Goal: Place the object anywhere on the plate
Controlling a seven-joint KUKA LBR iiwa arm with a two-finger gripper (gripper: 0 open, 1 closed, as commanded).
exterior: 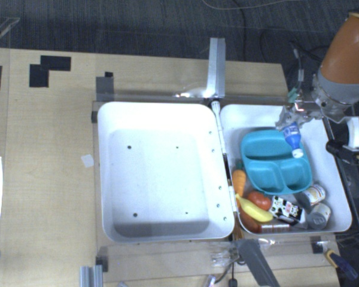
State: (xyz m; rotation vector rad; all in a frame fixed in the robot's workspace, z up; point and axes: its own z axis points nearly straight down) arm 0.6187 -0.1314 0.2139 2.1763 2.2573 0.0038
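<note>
Nearest the lens is the bench [24, 190], carrying two white bins side by side. The left bin [102, 160] shows bare floor from wall to wall, the widest open room here. The right bin [335, 160] is crowded along its near end and has free floor along its right wall.

One blue plate [269, 172], in three compartments, lies in the middle of the right bin. One banana [254, 209], one carrot [239, 181] and one red fruit [259, 199] pack the near left corner, touching each other. One black-and-white box [285, 208] lies beside them; its print is too small to read. Two cans [314, 193] sit at the near right.

One small blue bottle [292, 137], the task's object, tilts over the plate's far right rim, white cap lowest. My gripper [290, 119] meets its upper end; I cannot tell whether it is clamped.
</note>
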